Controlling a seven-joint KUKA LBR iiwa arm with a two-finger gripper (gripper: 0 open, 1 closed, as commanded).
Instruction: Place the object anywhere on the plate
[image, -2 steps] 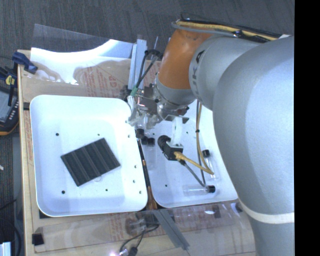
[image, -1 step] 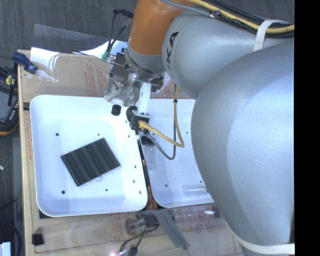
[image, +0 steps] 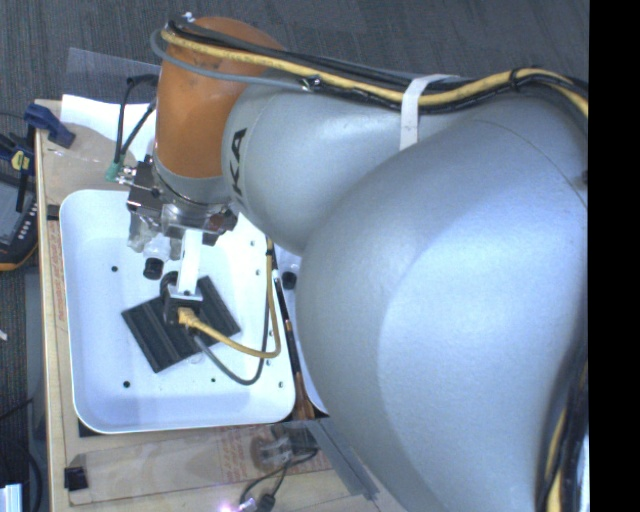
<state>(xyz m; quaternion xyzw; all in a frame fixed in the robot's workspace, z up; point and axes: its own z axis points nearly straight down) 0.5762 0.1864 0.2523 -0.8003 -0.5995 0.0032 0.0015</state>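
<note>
The wooden bench (image: 180, 460) shows nearest the camera, in front of the white bin (image: 90, 400), with a small clear connector and dark lead (image: 270, 448) lying on the boards just outside the bin's near rim. The bin sits flat on the bench, its floor white and marked by a few tiny dark dots.

Farther in, toward the bin's far half, a small black object (image: 152, 268) rests on the bin floor. It is rounded and too small to identify. It lies just in front of the gripper (image: 145, 232) and is not in its grasp. The gripper hangs over the bin's far part, close above the floor. How far the claw is open cannot be told from this angle, and nothing can be seen held in it.

At the bin's rim on the arm's side sits another small dark thing (image: 288, 280), too small to make out.

Above the gripper rises the orange band (image: 190, 110), and from it the grey arm (image: 450, 300) swells across everything beside the bin on that side, with yellow and black cables (image: 330, 78) running along its top under a white strap (image: 412, 108).

Beyond the bin's far rim lies a white sheet (image: 95, 108), and a blue clamp (image: 48, 122) grips the bench edge.
</note>
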